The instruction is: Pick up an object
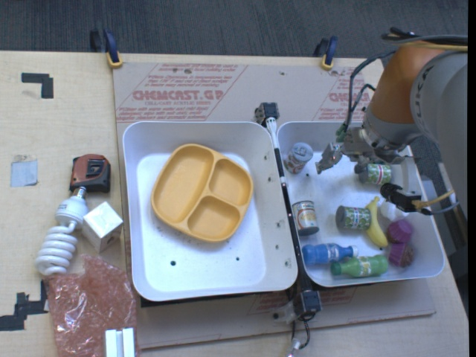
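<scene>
The gripper [328, 159] is hanging released over the right bin's [435, 262] far edge; the nearest cup [300, 155] is sitting just leftward.

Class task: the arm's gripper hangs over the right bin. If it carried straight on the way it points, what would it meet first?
Probably bare bin floor just below the gripper; the small can sits slightly left. Depth is uncertain.

Spiral bulb [59, 238], white cube [103, 223], tape measure [91, 173], pink bubble wrap [91, 302] left of bins.
</scene>
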Robot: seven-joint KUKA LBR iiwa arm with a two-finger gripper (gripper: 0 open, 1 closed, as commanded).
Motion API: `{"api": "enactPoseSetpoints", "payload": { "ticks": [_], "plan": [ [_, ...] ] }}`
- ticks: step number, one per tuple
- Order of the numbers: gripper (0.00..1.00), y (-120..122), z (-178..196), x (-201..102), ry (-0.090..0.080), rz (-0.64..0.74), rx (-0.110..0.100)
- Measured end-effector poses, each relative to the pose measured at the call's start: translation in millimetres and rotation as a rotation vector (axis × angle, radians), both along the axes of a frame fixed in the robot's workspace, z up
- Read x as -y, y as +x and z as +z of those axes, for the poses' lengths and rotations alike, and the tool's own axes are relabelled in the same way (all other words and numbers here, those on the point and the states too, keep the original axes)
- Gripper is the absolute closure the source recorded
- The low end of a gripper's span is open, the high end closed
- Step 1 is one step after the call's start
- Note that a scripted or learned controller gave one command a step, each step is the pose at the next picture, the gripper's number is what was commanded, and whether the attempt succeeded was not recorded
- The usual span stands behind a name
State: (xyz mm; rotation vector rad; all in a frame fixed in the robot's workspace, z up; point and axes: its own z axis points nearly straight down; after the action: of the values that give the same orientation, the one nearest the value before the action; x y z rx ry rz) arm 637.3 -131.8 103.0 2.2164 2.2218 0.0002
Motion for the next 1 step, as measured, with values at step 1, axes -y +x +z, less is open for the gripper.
{"api": "enactPoseSetpoints", "payload": {
  "ticks": [1],
  "plan": [
    [1.0,0.4,10.1,0.6,-0.001,0.0,0.001]
  ]
}}
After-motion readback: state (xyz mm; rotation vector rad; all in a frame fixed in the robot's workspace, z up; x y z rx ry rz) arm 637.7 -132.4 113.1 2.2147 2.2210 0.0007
